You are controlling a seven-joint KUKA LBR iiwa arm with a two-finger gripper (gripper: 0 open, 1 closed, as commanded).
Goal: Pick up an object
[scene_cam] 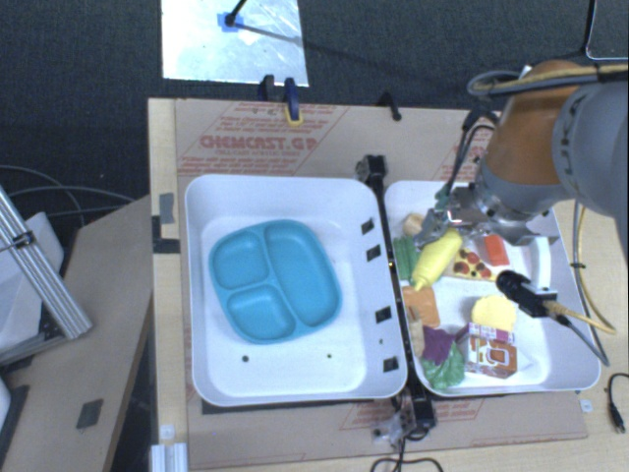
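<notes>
We take the yellow squeeze bottle (436, 258) as the likeliest target; it lies tilted in the right bin (580, 367), near that bin's far left corner, its narrow tip pointing toward the divider between the bins; we judge it a light, hollow plastic toy, smooth and apt to roll or slip, so the wide belly taken across its short axis looks the safest hold. Around it lie a pizza slice (474, 266), an orange block (423, 306), a yellow block (493, 313), purple and green pieces (444, 357) and a small carton (491, 350), all crowded together. The pincer (454, 214) hangs just above the bottle's far end; we cannot tell its state. The left bin (285, 377) holds a blue divided plate (273, 279) on the table (260, 131).
</notes>
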